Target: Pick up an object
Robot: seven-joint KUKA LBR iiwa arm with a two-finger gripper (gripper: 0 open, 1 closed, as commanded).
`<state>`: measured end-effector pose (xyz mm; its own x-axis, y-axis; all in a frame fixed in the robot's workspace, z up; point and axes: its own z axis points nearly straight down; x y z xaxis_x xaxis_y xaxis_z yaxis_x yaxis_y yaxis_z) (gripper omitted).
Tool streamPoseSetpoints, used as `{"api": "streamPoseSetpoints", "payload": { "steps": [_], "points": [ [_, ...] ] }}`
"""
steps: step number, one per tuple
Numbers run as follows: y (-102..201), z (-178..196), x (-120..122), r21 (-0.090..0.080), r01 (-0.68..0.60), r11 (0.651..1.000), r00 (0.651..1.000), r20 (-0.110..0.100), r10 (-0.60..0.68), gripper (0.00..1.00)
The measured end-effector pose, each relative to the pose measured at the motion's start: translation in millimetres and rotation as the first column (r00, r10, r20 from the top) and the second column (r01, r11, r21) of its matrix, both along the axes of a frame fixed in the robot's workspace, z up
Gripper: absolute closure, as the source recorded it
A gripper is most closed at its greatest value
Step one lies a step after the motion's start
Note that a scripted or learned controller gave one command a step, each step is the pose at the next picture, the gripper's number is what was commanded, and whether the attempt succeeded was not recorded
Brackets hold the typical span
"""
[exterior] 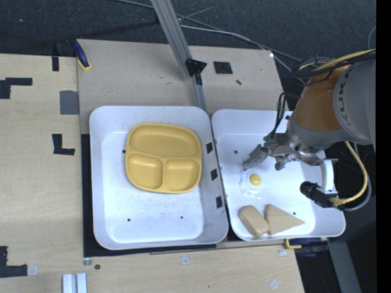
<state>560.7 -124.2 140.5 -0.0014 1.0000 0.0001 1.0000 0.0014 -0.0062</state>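
One hand (264, 158) hangs wide-fingered over the right bin (229, 127), holding nothing.

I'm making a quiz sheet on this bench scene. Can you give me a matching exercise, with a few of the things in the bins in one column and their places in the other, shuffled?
Things:
1. yellow plate
2. small yellow ball
3. tan wedge
4. tan roll

Places:
A. right bin, near edge, right-hand piece of a touching pair
B. left bin, upper middle
C. right bin, near edge, left-hand piece of that pair
D. right bin, middle, just below the gripper

Pairs: 1-B, 2-D, 3-A, 4-C
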Motion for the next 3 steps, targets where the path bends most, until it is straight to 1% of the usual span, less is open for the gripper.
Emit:
{"api": "streamPoseSetpoints", "payload": {
  "steps": [1,2,3],
  "points": [
    [1,-53,-1,-0.001,0.000,1.000,1.000,0.004,0.000,0.00],
    [0,-39,1,-0.004,0.000,1.000,1.000,0.010,0.000,1.00],
    [0,23,8,-0.001,0.000,1.000,1.000,0.011,0.000,1.00]
  ]
}}
